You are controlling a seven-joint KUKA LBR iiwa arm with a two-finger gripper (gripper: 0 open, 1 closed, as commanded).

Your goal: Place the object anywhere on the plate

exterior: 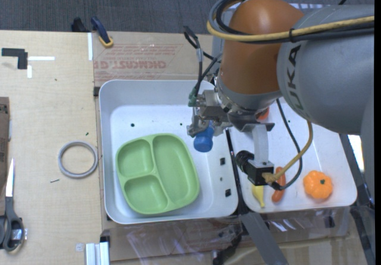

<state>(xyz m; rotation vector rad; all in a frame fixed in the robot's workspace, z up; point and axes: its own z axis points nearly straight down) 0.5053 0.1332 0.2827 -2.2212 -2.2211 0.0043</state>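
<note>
The hand hangs just right of the green plate with a small blue object seemingly pinched between its nearly closed fingers, so it should carry leftward over a compartment, lower, then release gently.

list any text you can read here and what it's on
"KUKA", seen partly as "UKA" and running sideways, on the grey arm.
Red print on the cardboard sheet behind the bins, upside down and faded; too faint to read for sure.
No text on the green plate, the blue object under the gripper, or the pumpkin.
</note>
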